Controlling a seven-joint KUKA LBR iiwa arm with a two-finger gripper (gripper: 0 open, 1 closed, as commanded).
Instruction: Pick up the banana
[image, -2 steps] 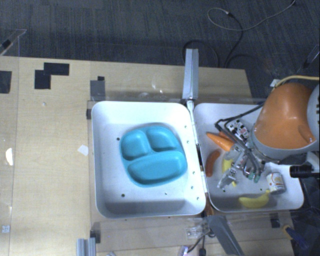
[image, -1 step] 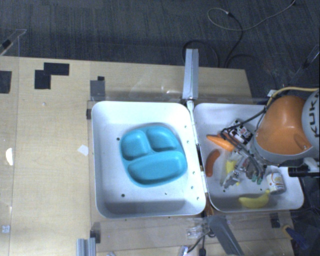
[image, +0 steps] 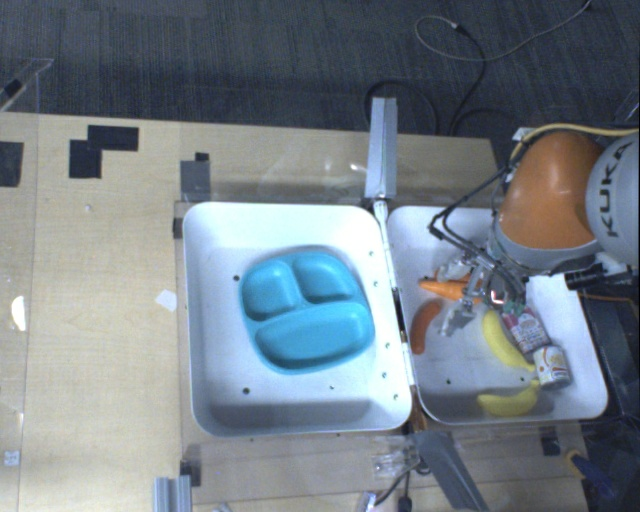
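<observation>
– Gripper (image: 468, 300) of the grey arm with the orange band, low in the right-hand shallow white bin (image: 590, 400), over the clutter at its left side. Open or closed: impossible to tell from above. Nothing seen in its grasp.

– And the target?

– Curved yellow banana (image: 500, 340), flat on the bin floor, just right of the gripper and a little nearer. Apart from it, as far as can be judged.

– Neighbours?

– Slim orange carrot (image: 436, 289) just left of the gripper. Stubby reddish-brown sausage (image: 423, 327) left and nearer. Crumpled printed packet (image: 525, 328) touching or almost touching the banana's right side, with a small white can (image: 552, 365) just beyond. Second curved yellow fruit (image: 508, 402) against the near wall.

– Likely trouble, then?

– Closing at the present spot: probably on carrot or on air, not on banana. Needs a shift right and nearer first. Risk too of pinching the packet along with the fruit, given the crowding. And of sliding off the smooth curved skin if gripped near a tip instead of mid-body.

– Left-hand white bin (image: 215, 400)?

– Blue divided plastic plate (image: 305, 310) there, well apart. No part in this.
</observation>
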